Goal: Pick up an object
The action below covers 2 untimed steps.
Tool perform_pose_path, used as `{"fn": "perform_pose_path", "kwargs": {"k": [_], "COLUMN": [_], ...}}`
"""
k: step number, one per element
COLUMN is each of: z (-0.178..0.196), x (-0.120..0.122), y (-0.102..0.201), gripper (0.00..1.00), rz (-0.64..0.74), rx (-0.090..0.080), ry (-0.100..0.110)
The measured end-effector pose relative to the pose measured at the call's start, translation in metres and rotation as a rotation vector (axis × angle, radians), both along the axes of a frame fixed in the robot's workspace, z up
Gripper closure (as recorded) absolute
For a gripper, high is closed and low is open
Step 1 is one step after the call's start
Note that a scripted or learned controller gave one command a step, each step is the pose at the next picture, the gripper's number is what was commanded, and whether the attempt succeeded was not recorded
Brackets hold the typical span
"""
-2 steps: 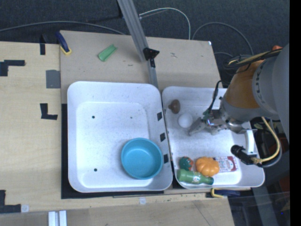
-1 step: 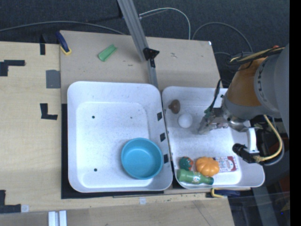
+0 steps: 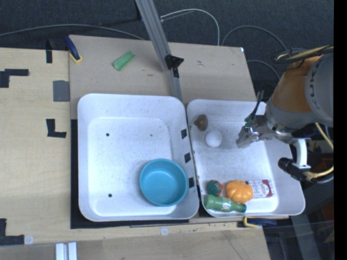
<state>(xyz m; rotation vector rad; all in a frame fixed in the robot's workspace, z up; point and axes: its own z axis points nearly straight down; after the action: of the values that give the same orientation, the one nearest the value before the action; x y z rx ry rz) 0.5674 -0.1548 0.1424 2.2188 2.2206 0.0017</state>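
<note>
The right bin holds a white ball, a brown lump just behind it, an orange fruit, a green bottle-like toy, a small green and red item and a red and white packet. My gripper hangs over the right side of this bin, to the right of the white ball and apart from it. Nothing shows between its fingers.
A blue bowl sits in the left bin at its front right corner. A grey pole slants across the bench behind the bins. A green block lies on the bench top behind the left bin. Cables trail at the back right.
</note>
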Motion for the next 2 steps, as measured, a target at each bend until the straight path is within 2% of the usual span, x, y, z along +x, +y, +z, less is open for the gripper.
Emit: {"fn": "perform_pose_path", "kwargs": {"k": [1, 2], "z": [0.0634, 0.0675], "x": [0.0016, 0.0018], "y": [-0.0023, -0.0019], "gripper": [1.0, 1.0], "rz": [0.001, 0.0], "rx": [-0.001, 0.001], "ry": [-0.003, 0.003]}}
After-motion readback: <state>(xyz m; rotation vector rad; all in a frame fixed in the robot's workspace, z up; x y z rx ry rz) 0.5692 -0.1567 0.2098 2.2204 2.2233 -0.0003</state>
